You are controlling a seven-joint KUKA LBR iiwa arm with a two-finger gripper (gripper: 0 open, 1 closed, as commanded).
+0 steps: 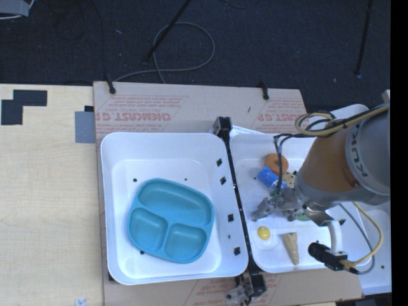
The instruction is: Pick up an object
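Note:
In the right bin (252, 148) lie several small objects. An orange round piece (276, 162) sits toward the back, with a blue block (267, 176) just in front of it. Nearer the front are a small yellow piece (264, 233) and a tan cone (291, 247). My gripper (263, 209) hangs low over the middle of this bin, between the blue block and the yellow piece. Nothing is visibly held in it. The grey arm with its orange band (328, 164) covers the bin's right half.
The left bin (118, 171) holds a blue divided tray (171, 220). A black divider (233, 196) runs between the two bins. Cables (357, 257) trail from the wrist over the right bin's front corner. Cardboard lies under the bins.

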